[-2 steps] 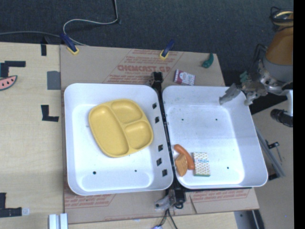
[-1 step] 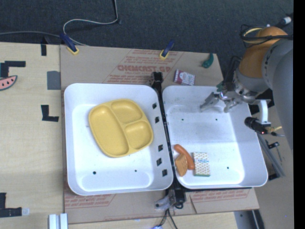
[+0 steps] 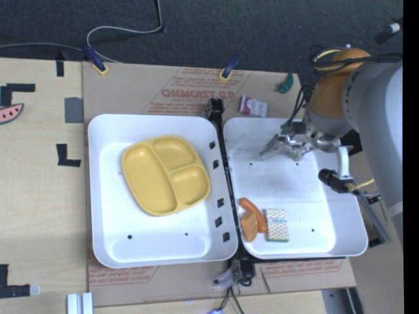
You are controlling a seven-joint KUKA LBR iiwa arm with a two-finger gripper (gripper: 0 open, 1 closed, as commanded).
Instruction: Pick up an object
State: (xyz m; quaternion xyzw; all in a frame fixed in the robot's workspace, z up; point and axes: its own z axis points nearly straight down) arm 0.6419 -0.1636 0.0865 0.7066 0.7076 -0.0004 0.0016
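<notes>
Nothing lifted yet: the end effector (image 3: 270, 150), seemingly spread and empty, hovers well apart from the orange sausage-shaped toy (image 3: 251, 216) and checked sponge block (image 3: 277, 225).

My bench (image 3: 39, 195) carries brown cardboard (image 3: 190, 90); on it sit two white bins (image 3: 105, 195), and a small packet (image 3: 253, 106).

Both bins (image 3: 108, 241) look like smooth white plastic, a bit glossy. The yellow tray (image 3: 167, 174) is matt plastic, and the bench (image 3: 190, 90) top is plain brown cardboard.
</notes>
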